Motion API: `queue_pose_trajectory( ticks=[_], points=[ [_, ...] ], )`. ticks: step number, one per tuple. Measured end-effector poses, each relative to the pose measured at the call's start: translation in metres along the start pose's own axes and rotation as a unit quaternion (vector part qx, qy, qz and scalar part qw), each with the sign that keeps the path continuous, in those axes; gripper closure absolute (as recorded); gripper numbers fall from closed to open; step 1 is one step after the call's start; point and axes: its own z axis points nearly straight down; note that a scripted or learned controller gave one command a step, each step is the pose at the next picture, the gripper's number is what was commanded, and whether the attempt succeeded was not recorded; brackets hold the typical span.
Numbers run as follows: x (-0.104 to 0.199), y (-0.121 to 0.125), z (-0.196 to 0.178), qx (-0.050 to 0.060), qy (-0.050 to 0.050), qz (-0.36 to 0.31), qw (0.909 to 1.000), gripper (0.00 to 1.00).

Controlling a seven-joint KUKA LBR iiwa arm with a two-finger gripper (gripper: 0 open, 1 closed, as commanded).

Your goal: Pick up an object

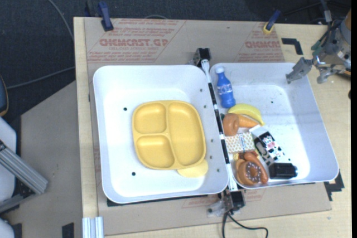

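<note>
The right bin [304, 120] holds a pile along its left wall. In it are a blue bottle [225, 88], a yellow banana [246, 113], an orange piece [236, 122], a cracker pack [239, 142], a brown pretzel [252, 170], a black-and-white toy [267, 145] and a black block [282, 170]. My gripper [309, 73] hovers over the bin's far right corner, well away from the pile. Its two fingers are spread open with nothing between them.
The left bin [111, 97] carries a yellow divided plate [167, 134] with a pale yellow disc [193, 169] tucked under its near edge. Blue clamps [104, 15] hold the cardboard-covered bench at the back. The right half of the right bin's floor is bare.
</note>
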Motion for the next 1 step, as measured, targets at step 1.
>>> queue_pose_trajectory(
  ticks=[1],
  points=[
    [0.0599, -0.0345, 0.0531, 0.001, 0.001, 0.0, 1.0, 0.0]
  ],
)
